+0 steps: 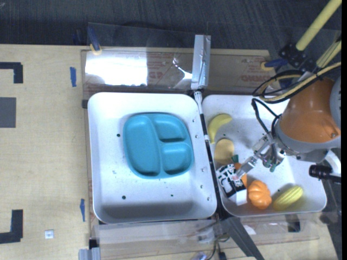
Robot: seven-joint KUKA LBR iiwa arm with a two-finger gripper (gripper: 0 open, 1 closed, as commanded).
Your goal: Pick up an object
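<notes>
My arm [306, 121] reaches in from the right, orange band up top, wrist angled down and to the left. My gripper [245, 168] sits low at the end of it, tips pointing left. Can't make out how they stand.

Slanted overhead view of both bins [103, 112]

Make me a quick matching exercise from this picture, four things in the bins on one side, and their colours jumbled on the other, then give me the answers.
Things:
1. divided tray
2. small pumpkin
3. lemon-shaped fruit
4. left bin

Colours:
A. orange
B. white
C. blue
D. yellow

Pairs: 1-C, 2-A, 3-D, 4-B
</notes>
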